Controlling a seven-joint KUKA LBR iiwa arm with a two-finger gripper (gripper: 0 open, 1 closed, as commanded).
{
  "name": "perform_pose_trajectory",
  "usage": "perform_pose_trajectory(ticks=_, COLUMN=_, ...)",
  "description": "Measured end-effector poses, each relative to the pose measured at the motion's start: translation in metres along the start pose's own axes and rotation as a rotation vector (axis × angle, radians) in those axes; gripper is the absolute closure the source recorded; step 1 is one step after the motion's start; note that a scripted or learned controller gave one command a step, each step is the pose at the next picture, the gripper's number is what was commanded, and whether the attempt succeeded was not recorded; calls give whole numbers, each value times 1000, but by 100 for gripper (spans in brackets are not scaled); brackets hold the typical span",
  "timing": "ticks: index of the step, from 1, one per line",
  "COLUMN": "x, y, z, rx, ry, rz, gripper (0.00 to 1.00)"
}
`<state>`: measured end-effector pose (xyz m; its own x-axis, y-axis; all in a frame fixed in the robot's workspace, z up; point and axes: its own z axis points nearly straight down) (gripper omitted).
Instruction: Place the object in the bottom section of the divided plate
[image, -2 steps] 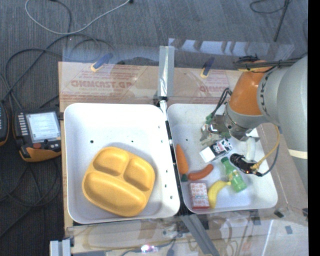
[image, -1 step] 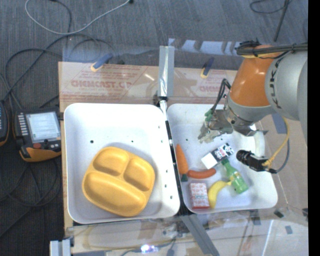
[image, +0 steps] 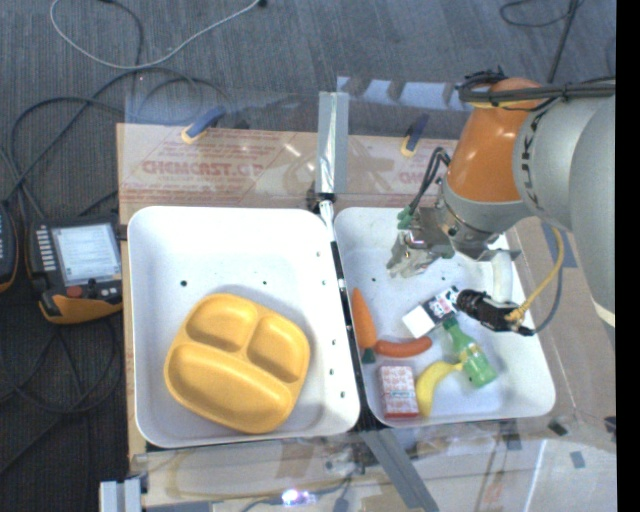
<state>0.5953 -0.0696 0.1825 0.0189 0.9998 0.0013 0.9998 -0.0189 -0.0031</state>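
A yellow divided plate (image: 238, 360) lies in the left bin (image: 170, 240), with its large bottom section (image: 222, 388) toward the front and two smaller sections behind it. Nothing lies on the plate. My gripper (image: 408, 258) hangs over the back part of the right bin (image: 372, 240), its fingers apart with nothing between them. In front of it in that bin lie an orange carrot (image: 362, 318), a red sausage (image: 403, 347), a yellow banana (image: 432, 385), a green bottle (image: 470, 358), a red box (image: 397, 390) and a small white box (image: 424, 319).
The bins touch along a middle rim (image: 340, 300). A cardboard sheet (image: 220, 170) lies behind them. A handheld controller (image: 75, 262) and cables sit on the floor at the left. The grey arm (image: 560, 160) comes in from the upper right.
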Motion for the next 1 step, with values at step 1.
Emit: perform_pose_trajectory(ticks=1, x=81, y=-97, z=-17, rx=1, ry=0, rz=-252, gripper=100)
